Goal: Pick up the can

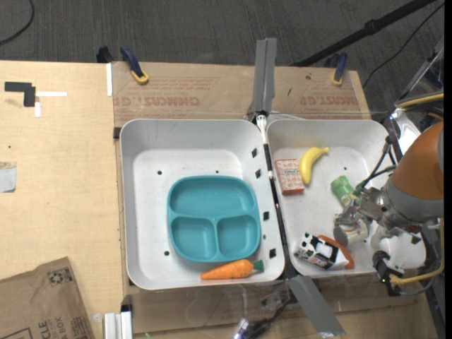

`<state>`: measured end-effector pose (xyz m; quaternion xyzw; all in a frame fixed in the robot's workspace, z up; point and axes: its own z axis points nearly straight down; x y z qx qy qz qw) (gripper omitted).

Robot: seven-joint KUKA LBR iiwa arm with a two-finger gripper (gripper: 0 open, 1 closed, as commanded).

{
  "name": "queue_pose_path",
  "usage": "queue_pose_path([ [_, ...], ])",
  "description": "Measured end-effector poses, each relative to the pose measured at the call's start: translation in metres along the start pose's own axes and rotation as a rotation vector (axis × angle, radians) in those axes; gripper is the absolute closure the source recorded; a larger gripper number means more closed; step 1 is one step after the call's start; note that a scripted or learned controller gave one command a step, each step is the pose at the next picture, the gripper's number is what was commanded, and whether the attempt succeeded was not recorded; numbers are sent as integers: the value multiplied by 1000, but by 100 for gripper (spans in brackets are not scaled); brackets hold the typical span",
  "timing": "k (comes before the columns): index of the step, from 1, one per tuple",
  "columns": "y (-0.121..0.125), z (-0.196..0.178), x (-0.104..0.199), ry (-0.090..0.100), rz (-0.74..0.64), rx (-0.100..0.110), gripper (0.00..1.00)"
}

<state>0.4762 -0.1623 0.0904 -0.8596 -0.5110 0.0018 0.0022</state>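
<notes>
I am down in the right bin [367,129] with my fingers [351,226] right at the can [353,229], though whether they grip it I cannot tell, so the lift remains undone.

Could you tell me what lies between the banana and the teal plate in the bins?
In the camera view, a small red box sits between the banana and the teal plate, just right of the divider where the bins meet.

Silvery can [352,228], partly hidden under gripper [351,217], right bin [367,130], pose unclear.
</notes>
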Motion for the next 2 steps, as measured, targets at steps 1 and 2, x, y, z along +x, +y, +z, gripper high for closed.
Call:
queue_pose_path([
  [1, 26, -65, -2, -1, 168, -2, 0],
  [2, -12, -2, 23, 0, -88, -1, 0],
])
